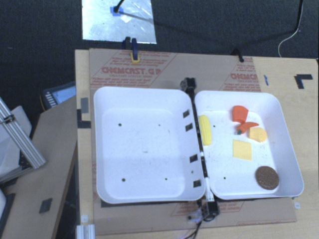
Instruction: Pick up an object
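Two white bins sit side by side on the surface: the left bin (142, 146) and the right bin (279, 133). Counting what lies in the right one, that makes five items. One yellow corn cob (205, 129) lies along its left wall. One orange piece (239, 113) sits near the far edge, and one small carrot-like piece (245, 128) lies just beside it. Two yellow cheese-like pieces: one small wedge (258, 134) toward the right wall and one flat square slice (242, 150) near the middle. One round brown cookie-like disc (267, 178) rests at the near right corner.
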Motion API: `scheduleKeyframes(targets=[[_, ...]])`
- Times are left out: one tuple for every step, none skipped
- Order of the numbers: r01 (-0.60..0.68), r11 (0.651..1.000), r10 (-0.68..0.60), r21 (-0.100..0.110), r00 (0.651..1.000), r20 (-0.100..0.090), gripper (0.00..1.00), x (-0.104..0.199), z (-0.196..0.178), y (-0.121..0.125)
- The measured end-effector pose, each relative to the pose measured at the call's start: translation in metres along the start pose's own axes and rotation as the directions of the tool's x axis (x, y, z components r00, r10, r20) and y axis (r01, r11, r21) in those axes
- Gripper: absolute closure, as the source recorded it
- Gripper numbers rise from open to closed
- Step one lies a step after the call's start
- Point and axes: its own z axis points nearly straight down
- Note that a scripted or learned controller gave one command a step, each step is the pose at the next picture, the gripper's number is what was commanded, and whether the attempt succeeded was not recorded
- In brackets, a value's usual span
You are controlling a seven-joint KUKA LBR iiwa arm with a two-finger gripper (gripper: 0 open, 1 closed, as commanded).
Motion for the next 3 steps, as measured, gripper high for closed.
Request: scheduleKeyframes(targets=[[0.001,1.0,-0.001,0.0,1.0,0.0,1.0,0.0001,-0.0009,-0.0004],[0.001,1.0,-0.001,0.0,1.0,0.0,1.0,0.0001,-0.0009,-0.0004],[0.001,1.0,-0.001,0.0,1.0,0.0,1.0,0.0001,-0.0009,-0.0004]])
